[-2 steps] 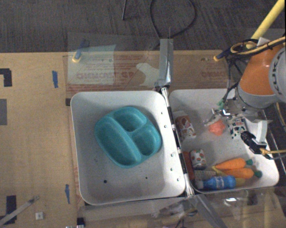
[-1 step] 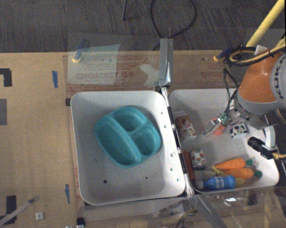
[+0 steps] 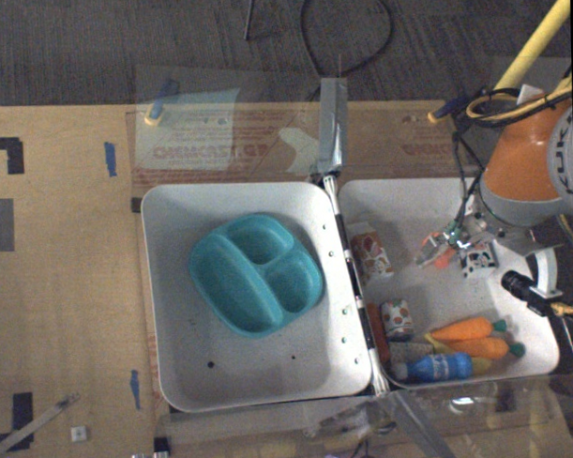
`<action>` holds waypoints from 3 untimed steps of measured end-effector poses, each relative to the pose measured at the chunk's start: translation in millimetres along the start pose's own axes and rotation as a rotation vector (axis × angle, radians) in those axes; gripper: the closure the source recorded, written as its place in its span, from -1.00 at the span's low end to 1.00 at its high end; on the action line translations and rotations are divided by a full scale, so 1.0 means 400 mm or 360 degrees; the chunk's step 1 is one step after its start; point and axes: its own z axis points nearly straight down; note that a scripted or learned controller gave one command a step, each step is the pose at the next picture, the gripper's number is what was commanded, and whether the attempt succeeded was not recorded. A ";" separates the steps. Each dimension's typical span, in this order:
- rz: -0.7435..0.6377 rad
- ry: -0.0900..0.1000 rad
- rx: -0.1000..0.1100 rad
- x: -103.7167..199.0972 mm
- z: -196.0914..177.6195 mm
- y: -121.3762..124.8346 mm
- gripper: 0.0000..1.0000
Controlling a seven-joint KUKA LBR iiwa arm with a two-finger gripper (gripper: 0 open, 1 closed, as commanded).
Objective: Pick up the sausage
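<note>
Worktop [image 3: 63, 278]: brown board fills most of your frame, with blue tape strips and black markings on its left side. Dark carpet runs along the top edge.
Left bin [image 3: 179, 368]: white and shallow, at the centre of the frame. You see a teal divided plate [image 3: 257, 273] lying flat in its upper middle part.
Right bin [image 3: 408, 205]: white, touching the left bin along a shared middle edge.
Sausage [image 3: 374, 328]: you can make out a slim reddish-brown piece lying along the right bin's left wall, lengthwise against the divider. It is small and partly shadowed, so its outline is unclear.
Patterned cups: one [image 3: 372, 253] lies near the upper left of the right bin and another [image 3: 396, 318] sits lower, just beside the sausage.
Carrots [image 3: 468, 332]: two orange toys with green ends lie close together at the lower right of the right bin.
Blue bottle [image 3: 441, 366]: lying on its side along the right bin's lower wall, just below the carrots.
Arm [image 3: 523, 163]: grey with an orange band, entering from the right edge of your frame over the right bin.
Gripper [image 3: 445, 249]: over the upper middle of the right bin, right of the upper cup and well apart from the sausage.
Grip state: you cannot tell from this angle whether it is spread or pressed together, and nothing is visibly pinched in it.
</note>
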 end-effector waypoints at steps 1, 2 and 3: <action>0.0073 0.0007 0.0014 0.253 -0.351 0.097 1.00; -0.0178 0.0010 0.0019 0.415 -0.308 0.177 1.00; -0.0280 0.0008 0.0013 0.407 -0.372 0.330 1.00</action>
